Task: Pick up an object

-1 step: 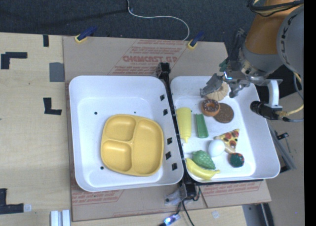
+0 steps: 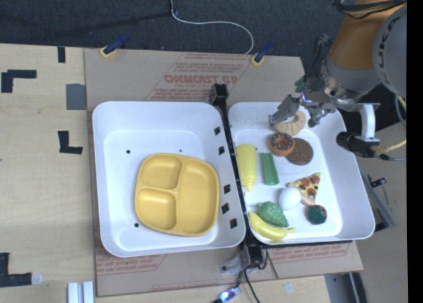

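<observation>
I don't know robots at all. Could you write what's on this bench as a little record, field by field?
Left bin: holds a yellow divided tray
Right bin: holds toy foods
Toy foods: beige cookie, donut, brown disc, yellow bottle, green stick, pizza slice, egg, leafy green, banana, dark green ball
Arm: reaches in from the right
Gripper: at the right bin's far end, just over the beige cookie
Held: nothing visibly lifted yet
</observation>
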Available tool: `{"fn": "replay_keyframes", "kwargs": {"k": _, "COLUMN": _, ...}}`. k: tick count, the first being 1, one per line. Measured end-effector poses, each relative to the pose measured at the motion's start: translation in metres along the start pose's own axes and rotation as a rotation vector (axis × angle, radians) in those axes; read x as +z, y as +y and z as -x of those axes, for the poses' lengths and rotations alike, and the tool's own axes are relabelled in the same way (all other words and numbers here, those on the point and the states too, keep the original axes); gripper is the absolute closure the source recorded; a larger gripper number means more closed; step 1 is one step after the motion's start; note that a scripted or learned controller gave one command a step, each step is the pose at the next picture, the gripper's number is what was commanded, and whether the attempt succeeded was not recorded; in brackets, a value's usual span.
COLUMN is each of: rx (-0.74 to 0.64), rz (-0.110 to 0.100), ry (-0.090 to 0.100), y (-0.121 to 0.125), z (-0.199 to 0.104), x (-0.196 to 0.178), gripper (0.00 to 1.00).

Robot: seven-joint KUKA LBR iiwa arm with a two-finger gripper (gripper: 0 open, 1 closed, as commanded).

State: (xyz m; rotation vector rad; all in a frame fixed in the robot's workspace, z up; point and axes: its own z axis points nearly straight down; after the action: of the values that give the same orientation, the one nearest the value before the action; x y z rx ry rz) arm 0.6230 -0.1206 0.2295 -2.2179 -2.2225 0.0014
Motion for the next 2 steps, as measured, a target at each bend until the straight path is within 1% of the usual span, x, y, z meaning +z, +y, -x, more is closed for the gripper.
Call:
{"fn": "replay_keyframes", "kwargs": {"k": 1, "rx": 0.000, "rz": -0.005, "ry": -0.001, "y": 0.005, "z": 0.000, "x": 0.063, "gripper": 0.00}}
{"fn": "replay_keyframes", "kwargs": {"k": 2, "rx": 0.003, "rz": 0.007, "ry": -0.003, "y": 0.005, "z": -0.010, "x": 0.112, "gripper": 0.00}}
